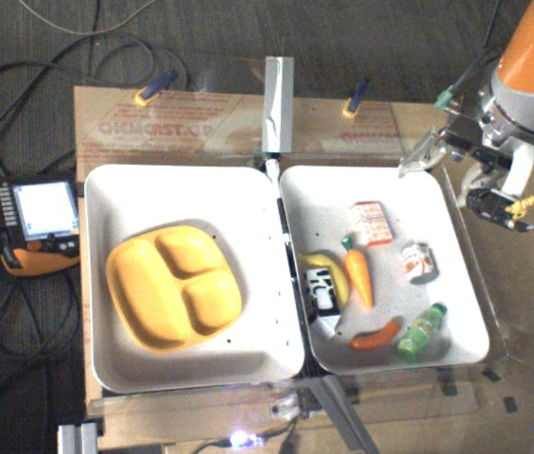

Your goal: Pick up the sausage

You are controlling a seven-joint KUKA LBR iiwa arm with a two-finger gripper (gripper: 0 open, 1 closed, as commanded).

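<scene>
"Reddish-orange, that sausage [376, 336], but where does it lie?"
"Near the front wall of the right bin [446, 206], just beside a green bottle [422, 332] and below the carrot [359, 274] (a banana [331, 270] sits just beside that)."
"And the claw [421, 156]?"
"Over the same bin's far right corner, well apart from the sausage. Clenched or released, I cannot tell."
"The left bin [153, 197]?"
"It bears a yellow divided tray [177, 285]."

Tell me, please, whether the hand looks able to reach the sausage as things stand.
Probably yes: the sausage lies uncovered in the right bin, and the hand is above that bin's far edge; the green bottle crowds one end.
</scene>
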